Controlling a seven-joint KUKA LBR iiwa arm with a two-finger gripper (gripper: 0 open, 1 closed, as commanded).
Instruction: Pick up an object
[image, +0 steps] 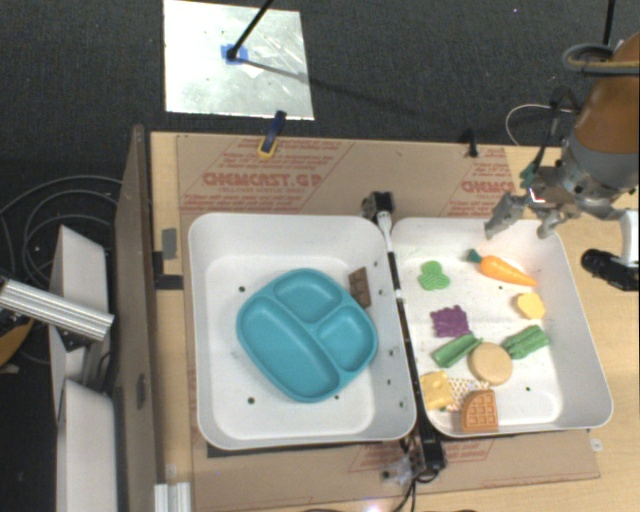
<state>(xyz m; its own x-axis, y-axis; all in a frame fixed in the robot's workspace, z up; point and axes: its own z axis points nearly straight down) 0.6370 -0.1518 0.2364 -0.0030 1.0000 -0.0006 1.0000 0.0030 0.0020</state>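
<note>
The toy carrot (503, 268) lies near the far edge of the right bin (585, 340), orange with a small green top pointing left, tilted slightly so its tip runs toward the right wall. Above and just beyond it hangs the claw (524, 216), its two grey fingers spread apart with nothing between them; one fingertip sits over the bin's far rim to the carrot's upper left, the other to its upper right. The grey arm (605, 130) with its orange band rises from the claw toward the upper right corner. Left of the carrot is a small green leafy piece (433, 276), and to the carrot's lower right a yellow piece (531, 305) rests close to the right wall. Nearer the middle of the bin is a purple bunch of grapes (450, 321), with a green pickle-like piece (456, 349) just below it and a second green piece (526, 341) off to the right. Between those two lies a round tan cookie (491, 363). At the near left corner sit a yellow lumpy piece (437, 388) and a brown waffle (479, 410), close together. The left bin (215, 300) holds a teal divided plate (306, 333) and a small brown block (360, 287) by its right wall. Both bins rest on a cardboard sheet (300, 170) on the tabletop (620, 330).
</note>
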